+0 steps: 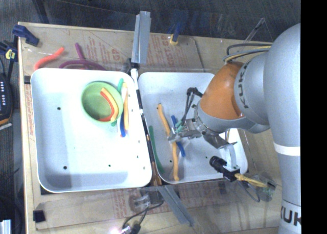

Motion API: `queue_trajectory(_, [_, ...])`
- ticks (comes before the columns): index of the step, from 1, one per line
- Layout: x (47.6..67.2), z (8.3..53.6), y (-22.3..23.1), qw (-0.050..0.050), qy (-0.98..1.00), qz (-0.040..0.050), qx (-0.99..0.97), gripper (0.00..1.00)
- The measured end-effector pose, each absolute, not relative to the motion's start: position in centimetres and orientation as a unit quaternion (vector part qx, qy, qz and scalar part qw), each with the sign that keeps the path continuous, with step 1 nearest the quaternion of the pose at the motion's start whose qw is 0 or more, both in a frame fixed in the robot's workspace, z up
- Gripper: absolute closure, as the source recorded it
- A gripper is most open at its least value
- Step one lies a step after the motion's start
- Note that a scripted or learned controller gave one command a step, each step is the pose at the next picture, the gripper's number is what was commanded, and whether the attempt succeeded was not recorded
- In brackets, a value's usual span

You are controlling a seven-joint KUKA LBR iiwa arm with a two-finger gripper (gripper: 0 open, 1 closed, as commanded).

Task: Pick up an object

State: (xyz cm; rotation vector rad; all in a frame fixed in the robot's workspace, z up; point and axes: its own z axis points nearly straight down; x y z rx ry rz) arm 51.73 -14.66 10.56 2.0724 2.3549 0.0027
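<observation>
Pincer (176,135) lowered into right bin (153,87), directly over orange stick (164,121) and blue piece (177,125), presumably for grasping; opening and hold undeterminable from above.

Even, bright overhead light washes the two white bins (51,125) nearly featureless. A soft shadow darkens the left bin's lower inside wall. The picture is slightly soft, grainy, with dim upper floor.

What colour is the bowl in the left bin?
Green bowl, shown in the camera view.
</observation>
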Motion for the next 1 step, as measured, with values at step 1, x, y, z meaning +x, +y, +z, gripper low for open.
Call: queue_trajectory(1, [60.93, 21.06, -13.65, 0.000, 0.750, 0.0002, 0.661, 1.00])
